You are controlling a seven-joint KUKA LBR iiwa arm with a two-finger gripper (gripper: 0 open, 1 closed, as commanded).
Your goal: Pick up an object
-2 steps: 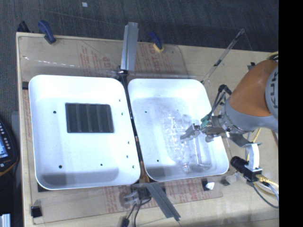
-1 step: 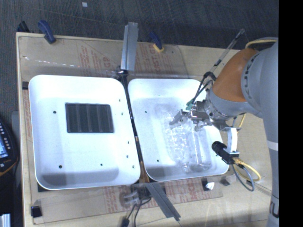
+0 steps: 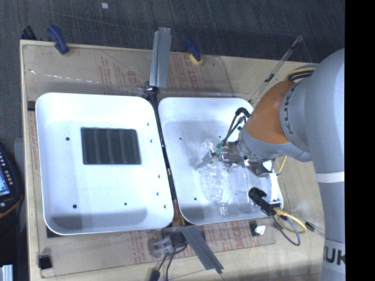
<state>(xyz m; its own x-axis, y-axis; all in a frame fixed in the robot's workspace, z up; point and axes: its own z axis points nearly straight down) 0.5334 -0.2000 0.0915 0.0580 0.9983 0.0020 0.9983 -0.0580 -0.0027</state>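
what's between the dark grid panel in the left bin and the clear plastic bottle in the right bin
In the camera view, bare white floor of the left bin, then the two bins' touching rims, lie between the dark panel and the clear bottle.

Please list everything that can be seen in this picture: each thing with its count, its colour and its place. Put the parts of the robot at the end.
bins: 2, white, side by side on the bench
dark ribbed block: 1, dark grey, lying flat in the left bin
clear plastic bottle: 1, transparent, lying in the right bin, under the wrist of the arm
blue clamps: at least 2, blue, at the far edge of the bench
metal bars: 2, grey, at the far and near ends of the gap between the bins
bench: 1, light wood colour, under both bins
arm: 1, grey with an orange band, coming in from the right over the right bin
tool: 1, dark, low over the bottle; its state cannot be told
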